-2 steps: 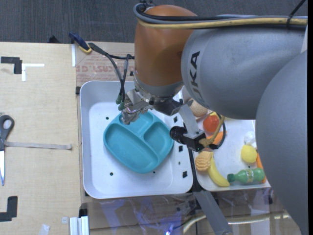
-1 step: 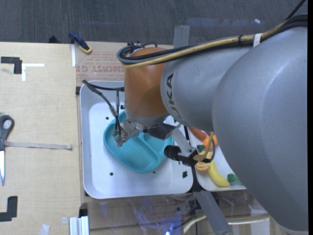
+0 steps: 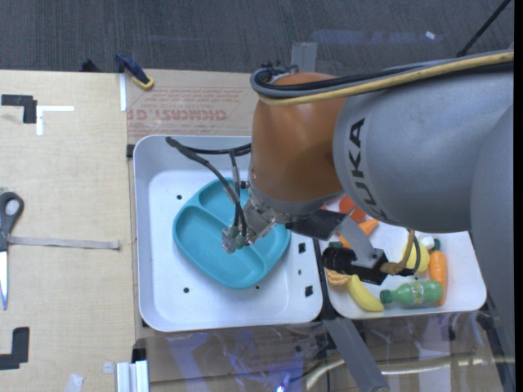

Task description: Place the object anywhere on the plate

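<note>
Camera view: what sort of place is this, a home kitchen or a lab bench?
Most likely a robotics lab bench. Two white bins sit side by side, one with a blue plate, the other with toy food such as a banana; scissors lie on the wooden bench.

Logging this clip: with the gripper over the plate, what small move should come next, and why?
Probably release and lift straight up. The gripper is low over the blue plate in the left bin, with something small and greenish at its tip, too blurred to name.
</note>
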Robot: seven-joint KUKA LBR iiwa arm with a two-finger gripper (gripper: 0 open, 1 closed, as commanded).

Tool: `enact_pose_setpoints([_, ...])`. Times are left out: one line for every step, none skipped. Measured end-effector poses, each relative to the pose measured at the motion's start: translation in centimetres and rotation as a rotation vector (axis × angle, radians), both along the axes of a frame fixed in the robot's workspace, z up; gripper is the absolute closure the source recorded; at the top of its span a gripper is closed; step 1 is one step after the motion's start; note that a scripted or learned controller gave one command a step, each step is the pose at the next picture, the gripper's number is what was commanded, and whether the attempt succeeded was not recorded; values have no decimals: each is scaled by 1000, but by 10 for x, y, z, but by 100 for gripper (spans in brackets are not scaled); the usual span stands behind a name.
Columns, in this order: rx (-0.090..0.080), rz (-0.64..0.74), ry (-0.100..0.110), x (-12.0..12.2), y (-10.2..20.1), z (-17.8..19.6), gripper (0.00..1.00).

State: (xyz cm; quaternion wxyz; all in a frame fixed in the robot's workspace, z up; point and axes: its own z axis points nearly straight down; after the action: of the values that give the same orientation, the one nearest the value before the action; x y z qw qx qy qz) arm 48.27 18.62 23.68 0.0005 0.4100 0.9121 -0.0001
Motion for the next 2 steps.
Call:
enact_pose_setpoints([-1,-262,-1,-4,31,88,100])
enact_pose_setpoints([-1,-24,1,-4,3,9,100])
